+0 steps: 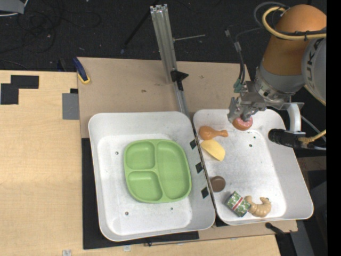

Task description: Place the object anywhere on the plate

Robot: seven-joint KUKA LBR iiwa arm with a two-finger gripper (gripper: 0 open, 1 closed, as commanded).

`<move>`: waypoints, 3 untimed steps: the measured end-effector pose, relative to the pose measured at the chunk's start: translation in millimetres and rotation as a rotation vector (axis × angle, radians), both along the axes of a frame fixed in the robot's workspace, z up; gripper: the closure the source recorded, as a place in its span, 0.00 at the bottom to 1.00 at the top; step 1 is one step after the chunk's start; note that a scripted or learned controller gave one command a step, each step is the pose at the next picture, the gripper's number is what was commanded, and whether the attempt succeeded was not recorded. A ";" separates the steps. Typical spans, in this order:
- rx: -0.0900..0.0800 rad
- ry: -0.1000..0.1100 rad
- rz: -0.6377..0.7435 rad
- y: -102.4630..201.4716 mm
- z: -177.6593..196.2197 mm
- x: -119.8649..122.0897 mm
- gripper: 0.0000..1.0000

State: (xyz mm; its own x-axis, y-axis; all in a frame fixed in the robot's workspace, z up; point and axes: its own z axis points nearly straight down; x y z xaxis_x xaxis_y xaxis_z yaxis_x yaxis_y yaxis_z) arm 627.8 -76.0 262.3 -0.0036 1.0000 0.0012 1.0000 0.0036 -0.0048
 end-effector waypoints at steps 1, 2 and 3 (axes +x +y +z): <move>0.000 -0.002 0.001 57.3 -3.2 8.8 1.00; 0.000 -0.001 0.001 107.2 -3.2 4.9 1.00; -0.001 0.000 0.000 160.9 -11.4 -3.9 1.00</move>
